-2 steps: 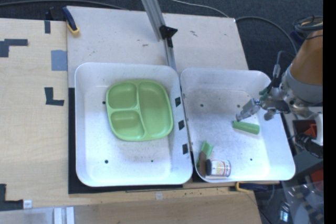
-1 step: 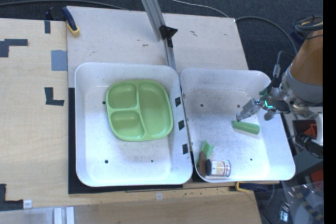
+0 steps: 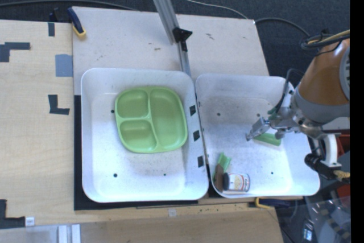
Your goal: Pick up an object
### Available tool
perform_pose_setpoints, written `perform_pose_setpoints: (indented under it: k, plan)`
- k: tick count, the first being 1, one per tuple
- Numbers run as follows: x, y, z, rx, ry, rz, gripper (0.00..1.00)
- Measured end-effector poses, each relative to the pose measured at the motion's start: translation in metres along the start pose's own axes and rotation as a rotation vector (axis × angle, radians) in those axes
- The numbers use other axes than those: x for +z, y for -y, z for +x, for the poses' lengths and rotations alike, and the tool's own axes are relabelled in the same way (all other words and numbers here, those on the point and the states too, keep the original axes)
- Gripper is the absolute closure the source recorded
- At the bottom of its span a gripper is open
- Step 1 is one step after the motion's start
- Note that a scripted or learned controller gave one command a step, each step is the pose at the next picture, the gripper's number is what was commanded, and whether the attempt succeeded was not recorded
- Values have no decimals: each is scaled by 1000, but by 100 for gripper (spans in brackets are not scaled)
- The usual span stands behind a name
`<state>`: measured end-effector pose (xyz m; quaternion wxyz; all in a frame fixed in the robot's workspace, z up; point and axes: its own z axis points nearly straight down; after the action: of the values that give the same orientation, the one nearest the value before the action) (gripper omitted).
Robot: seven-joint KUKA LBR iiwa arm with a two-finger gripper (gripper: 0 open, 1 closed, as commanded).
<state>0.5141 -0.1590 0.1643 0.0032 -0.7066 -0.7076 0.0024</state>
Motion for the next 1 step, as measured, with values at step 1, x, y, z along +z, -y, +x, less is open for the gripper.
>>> perform_pose_setpoints:
  k: [1]
  plan:
    - [44, -1, 1, 0, 0, -1, 0]
